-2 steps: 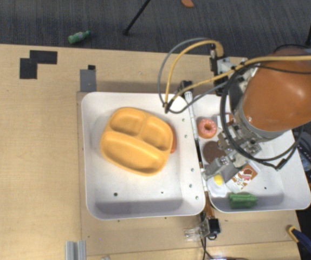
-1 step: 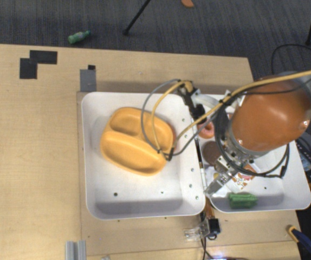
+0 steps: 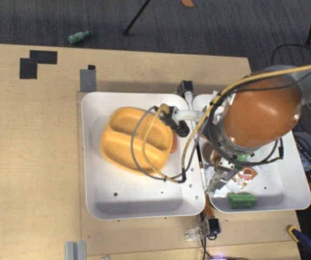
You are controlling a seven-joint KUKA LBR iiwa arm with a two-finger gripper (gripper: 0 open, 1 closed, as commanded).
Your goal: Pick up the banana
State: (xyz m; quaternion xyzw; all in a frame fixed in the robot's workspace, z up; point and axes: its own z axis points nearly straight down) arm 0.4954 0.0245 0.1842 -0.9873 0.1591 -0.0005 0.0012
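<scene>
Tool (image 3: 216, 182) hanging over right white bin (image 3: 285, 198); finger state unclear. Yellow banana-like object (image 3: 136, 140) lying in left white bin (image 3: 98, 199), ungrasped. Pick pending.

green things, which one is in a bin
The chunky green block lying in the right white bin, near its front wall beside the gripper. The small green bottle-like object lies on the dark carpet beyond the bench.

camera: fixed above the bench (image 3: 31, 161), looking down at a slant
range: moderately near
covers: both bins (image 3: 96, 199), floor past bench's far edge
</scene>
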